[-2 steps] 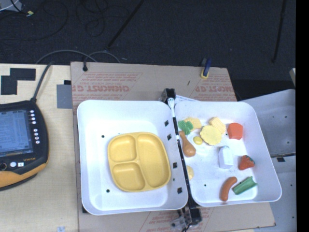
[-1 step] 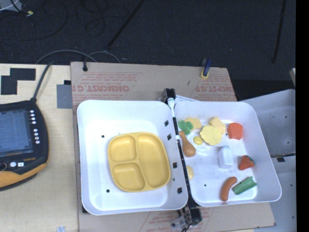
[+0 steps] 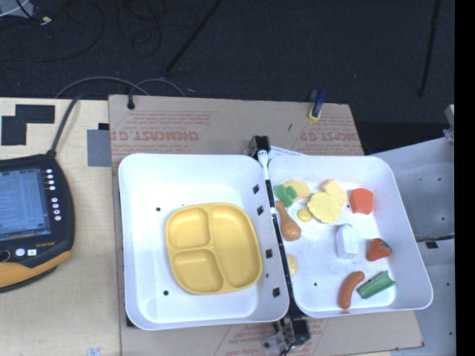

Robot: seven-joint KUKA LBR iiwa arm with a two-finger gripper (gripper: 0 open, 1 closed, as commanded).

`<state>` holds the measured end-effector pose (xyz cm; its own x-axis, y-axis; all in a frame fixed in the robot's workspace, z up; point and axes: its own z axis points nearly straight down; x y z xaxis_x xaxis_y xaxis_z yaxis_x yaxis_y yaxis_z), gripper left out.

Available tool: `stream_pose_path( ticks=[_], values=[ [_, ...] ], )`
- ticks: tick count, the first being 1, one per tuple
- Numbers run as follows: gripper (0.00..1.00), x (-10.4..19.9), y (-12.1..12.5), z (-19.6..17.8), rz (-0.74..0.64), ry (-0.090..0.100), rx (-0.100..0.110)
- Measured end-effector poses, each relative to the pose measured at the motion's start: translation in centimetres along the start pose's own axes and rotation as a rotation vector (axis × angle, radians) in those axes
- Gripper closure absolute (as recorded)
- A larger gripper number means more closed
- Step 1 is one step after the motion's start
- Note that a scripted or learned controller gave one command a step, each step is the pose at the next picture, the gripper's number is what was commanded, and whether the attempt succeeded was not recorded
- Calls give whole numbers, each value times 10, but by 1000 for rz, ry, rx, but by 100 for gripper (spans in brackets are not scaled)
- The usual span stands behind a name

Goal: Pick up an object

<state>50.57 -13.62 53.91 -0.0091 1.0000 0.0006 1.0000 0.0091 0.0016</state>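
Right of the yellow plate (image 3: pixel 214 246), toy foods crowded the right bin (image 3: pixel 407 288) — a grasp could snag two neighbours. Pincer's state: I cannot tell.

pale sliver (image 3: pixel 450 119) at the right edge, perhaps the arm, pose unclear

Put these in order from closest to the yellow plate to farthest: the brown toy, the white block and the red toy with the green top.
Measured from the yellow plate in the left bin:
1. Brown toy, just past the divider, at the right bin's left edge.
2. White block, mid right bin.
3. Red toy with the green top, toward the right bin's right side.
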Motion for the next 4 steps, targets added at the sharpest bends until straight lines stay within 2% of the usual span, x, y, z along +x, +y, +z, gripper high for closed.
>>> stream_pose_path(
  ticks=[1,2,3,4],
  values=[
    [100,-81,-16,34,15,-1,8],
    [100,-75,-19,227,8,6,20],
    [100,-38,-30,146,5,-2,-4],
    [100,33,15,-8,-1,-3,-15]
  ],
)
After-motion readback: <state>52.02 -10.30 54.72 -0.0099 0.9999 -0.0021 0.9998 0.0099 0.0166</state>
